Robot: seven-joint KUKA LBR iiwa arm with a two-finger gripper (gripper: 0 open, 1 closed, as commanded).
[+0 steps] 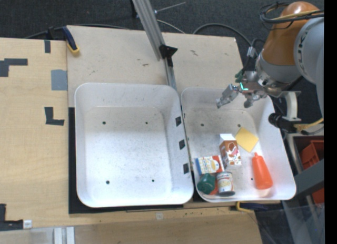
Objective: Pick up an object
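Several small things lie at the right bin's (274, 132) near end. Your tool (238, 97) hovers above its far end, state unclear. Try the orange bottle (260, 172): light, stiff, slippery; grip across its body.

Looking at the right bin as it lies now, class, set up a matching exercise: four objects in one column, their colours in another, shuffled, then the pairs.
Objects:
1. bottle
2. sponge
3. small carton
4. round object

Colours:
A. red and white
B. dark green
C. orange
D. yellow

Pairs: 1-C, 2-D, 3-A, 4-B
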